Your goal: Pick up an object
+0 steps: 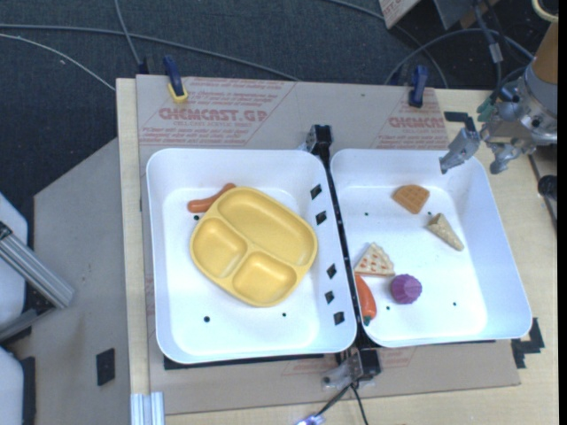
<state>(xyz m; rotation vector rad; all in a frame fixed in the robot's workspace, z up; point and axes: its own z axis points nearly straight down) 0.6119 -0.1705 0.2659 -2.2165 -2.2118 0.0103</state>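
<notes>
The right bin [496, 237] holds a brown cookie-like piece [411, 198], a tan cone [446, 231], a waffle wedge [376, 261], an orange carrot [366, 297] and a purple round toy [406, 288]. My gripper [481, 154] hangs above the bin's far right corner, open, with nothing between its two fingers. It is up and to the right of the cookie-like piece and touches none of the objects.
The left bin [168, 237] carries a yellow divided tray [253, 246] with an orange sausage-like toy [209, 200] partly under its far edge. A black divider [329, 228] runs between the bins. Clamps [174, 80] hold the board at the back.
</notes>
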